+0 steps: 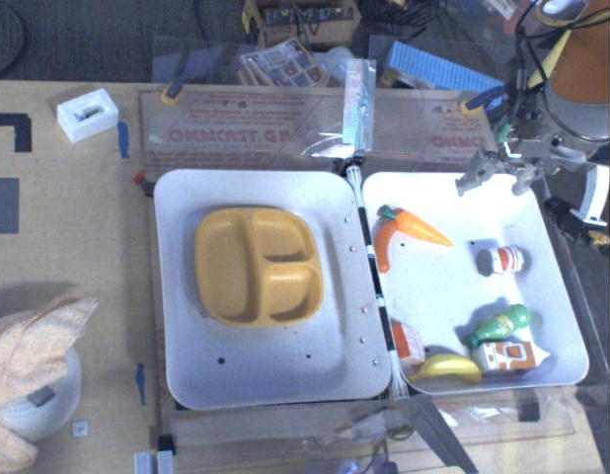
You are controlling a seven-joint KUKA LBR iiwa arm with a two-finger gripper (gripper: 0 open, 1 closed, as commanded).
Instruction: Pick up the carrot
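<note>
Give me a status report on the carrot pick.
Gripper open above right bin's far corner, holding nothing. Carrot lies near bin's left wall, touching an orange pepper. Nothing else close to it.

Left bin (187, 363) holds a divided tray (258, 265). Right bin (552, 265): carrot (416, 227) at upper left, small can (499, 260) to its right, banana (445, 368) and carton (506, 356) along the lower edge. Gripper (502, 174) hangs at upper right.
</note>
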